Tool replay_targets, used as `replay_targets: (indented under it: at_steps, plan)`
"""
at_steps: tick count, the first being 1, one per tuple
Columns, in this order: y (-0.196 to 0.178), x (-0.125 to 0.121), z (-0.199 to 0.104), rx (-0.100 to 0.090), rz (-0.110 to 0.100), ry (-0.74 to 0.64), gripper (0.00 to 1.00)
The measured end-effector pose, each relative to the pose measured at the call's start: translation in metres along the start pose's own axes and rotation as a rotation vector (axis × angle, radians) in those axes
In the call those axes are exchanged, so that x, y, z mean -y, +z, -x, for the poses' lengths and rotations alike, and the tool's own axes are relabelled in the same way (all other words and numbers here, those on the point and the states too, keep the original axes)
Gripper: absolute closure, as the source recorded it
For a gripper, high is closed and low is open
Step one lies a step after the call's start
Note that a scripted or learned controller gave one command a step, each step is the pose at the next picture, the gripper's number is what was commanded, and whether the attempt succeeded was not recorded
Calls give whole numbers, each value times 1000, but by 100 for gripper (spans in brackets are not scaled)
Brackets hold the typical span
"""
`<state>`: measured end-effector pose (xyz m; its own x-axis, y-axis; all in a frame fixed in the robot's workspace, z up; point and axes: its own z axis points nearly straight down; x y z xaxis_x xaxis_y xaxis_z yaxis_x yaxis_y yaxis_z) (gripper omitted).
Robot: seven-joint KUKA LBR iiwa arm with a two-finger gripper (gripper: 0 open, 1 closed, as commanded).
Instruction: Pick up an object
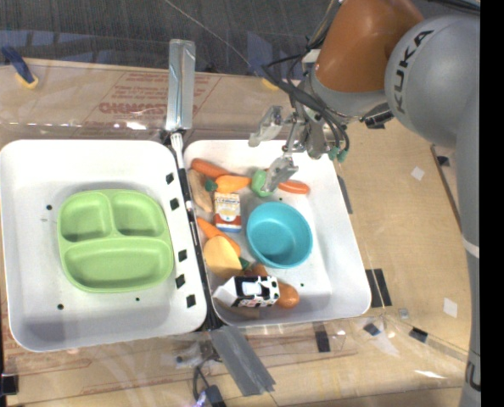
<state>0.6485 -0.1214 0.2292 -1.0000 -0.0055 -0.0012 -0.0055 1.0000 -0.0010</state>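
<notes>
With our pincer [277,175] hanging over the right bin's [345,253] far end, grip state unclear, we judge the toy carrot [208,168] there light, rigid, slick, best pinched across its middle.

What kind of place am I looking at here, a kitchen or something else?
Probably a robotics lab, not a kitchen. A KUKA arm hangs its gripper over a white bin of toy food and a blue bowl, on a taped bench.
</notes>
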Motion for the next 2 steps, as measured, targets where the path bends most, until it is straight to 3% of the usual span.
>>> replay_targets:
  at_steps: [1,2]
  plan:
    - [-60,7,7,6,-1,-208,0]
    - [-68,11,10,5,-1,-656,0]
